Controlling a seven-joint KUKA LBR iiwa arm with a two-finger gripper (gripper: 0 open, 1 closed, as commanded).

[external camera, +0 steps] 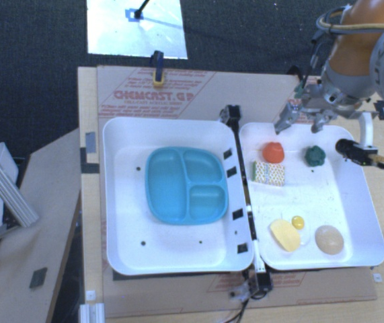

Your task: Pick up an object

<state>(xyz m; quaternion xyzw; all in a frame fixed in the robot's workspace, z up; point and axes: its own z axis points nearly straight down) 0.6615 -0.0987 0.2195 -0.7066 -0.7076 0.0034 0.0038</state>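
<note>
Hovering over the far edge of the right bin (363,200), the tool (304,122) hangs with its two fingers spread apart and nothing between them. The step in hand looks to me like the approach: the arm is above the bin but has not yet come down to any object.

The things to choose from all lie in the right bin. A red-orange ball (273,152) sits just below the tool, touching or almost touching a patterned block (270,173). A dark green lump (315,155) lies near, a little to the right. Toward the near edge are a yellow piece (285,235), a small yellow ball (298,223) and a beige egg shape (329,239). The left bin (121,200) carries a blue divided plate (183,184).

I judge the red-orange ball or the green lump the nearest target. The next move calls for placing the fingers on both sides of one object, then lowering straight, without pushing the block beside it.
</note>
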